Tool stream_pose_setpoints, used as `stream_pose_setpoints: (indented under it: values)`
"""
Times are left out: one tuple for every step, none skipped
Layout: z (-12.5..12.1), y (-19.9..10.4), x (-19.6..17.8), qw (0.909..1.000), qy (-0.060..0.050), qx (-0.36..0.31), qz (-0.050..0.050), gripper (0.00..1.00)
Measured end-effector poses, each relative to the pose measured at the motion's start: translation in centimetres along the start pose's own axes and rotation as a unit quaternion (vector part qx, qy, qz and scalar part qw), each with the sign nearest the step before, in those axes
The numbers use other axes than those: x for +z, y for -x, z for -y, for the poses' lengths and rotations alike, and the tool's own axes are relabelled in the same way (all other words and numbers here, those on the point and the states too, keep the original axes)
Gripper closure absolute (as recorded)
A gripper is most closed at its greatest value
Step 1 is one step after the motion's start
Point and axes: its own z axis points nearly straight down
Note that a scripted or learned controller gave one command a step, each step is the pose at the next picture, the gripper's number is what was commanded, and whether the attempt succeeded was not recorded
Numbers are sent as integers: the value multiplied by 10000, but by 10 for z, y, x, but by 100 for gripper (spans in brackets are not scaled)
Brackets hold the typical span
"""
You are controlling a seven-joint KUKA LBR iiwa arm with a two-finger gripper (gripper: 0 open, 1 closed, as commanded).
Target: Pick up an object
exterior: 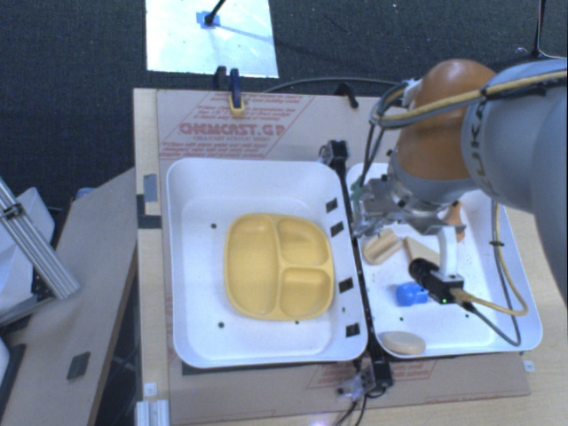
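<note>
The right bin (515, 318) holds several small items. A tan, bread-like piece (382, 248) lies near its left wall. A blue block (409, 294) sits in the middle, and a flat tan oval (404, 343) lies at the front edge. The gripper (404, 238) hangs low over the bin's left half, just above and beside the tan piece, under the grey arm with its orange band (444, 114). The arm's bulk hides much of the gripper. A small orange item (457, 211) peeks out behind the wrist.
The left bin (195, 193) holds a yellow divided plate (280, 266). Black clips run along the divider (346, 247) between the bins. A yellow cable (497, 309) loops over the right bin's front right. A board with red lettering (235, 127) lies behind the bins.
</note>
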Motion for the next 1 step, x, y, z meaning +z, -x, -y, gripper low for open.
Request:
stream_pose_setpoints:
  values:
    - [21, -55, -11, 10000, -3, -9, -4, 100]
